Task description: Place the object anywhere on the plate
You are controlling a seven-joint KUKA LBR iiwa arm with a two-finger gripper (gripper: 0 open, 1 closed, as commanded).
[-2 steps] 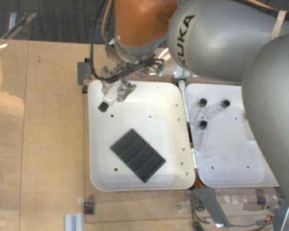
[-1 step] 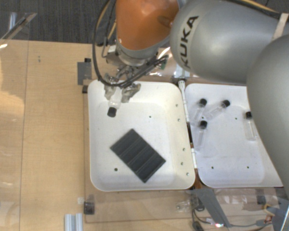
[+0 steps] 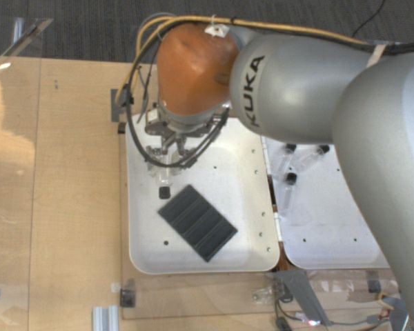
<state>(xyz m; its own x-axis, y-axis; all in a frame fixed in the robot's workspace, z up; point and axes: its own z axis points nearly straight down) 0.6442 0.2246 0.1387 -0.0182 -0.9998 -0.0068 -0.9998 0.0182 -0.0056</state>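
We saw pincer [image 3: 165, 179] low over left bin [image 3: 141, 250], just above dark ridged plate [image 3: 196, 222]. Small dark object [image 3: 165, 192] sat at its tip, beside plate corner. Fingers held it or not: we could not tell.

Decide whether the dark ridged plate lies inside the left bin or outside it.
Inside. The plate rests flat on the floor of the left bin, white rim showing all around it.
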